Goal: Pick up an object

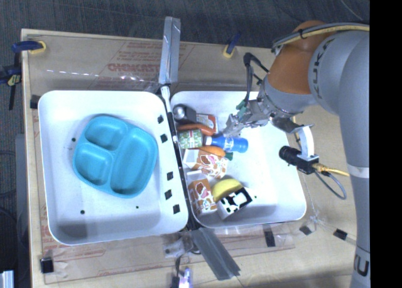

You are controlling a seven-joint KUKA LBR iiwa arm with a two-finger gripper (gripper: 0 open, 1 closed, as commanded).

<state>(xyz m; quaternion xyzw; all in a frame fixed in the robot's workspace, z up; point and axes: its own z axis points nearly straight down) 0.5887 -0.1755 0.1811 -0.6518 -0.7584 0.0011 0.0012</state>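
On the bench sit 2 shallow white bins side by side, divided by a grey bar. Left bin [56,217] holds 1 thing: a blue sectioned tray [116,155] with 3 compartments, lying flat near the middle.

Right bin [282,199] holds a cluster of small objects crowded against its left wall. From the far end to the near end: a shiny metal round object [180,112] in the far left corner; a dark packet with red [200,121] just beside it; an orange and green item [190,137] below that; a clear bottle with a blue cap [231,144] lying on its side, cap pointing right; an orange object [212,151] touching the bottle's lower side; a patterned carton [210,165]; a second brown patterned carton [201,195]; a yellow banana [227,187]; and a black and white block [235,200] touching the banana at the near edge. The right half of this bin's floor is bare white.

The grey arm with its orange band reaches in from the right. Its gripper [237,121] hangs over the far part of the right bin, directly above the bottle's upper end and close to the dark packet. Whether it touches the bottle cannot be told. The fingertips blend into the clutter, so how far the jaws are open cannot be told, and nothing is visibly clamped between them.
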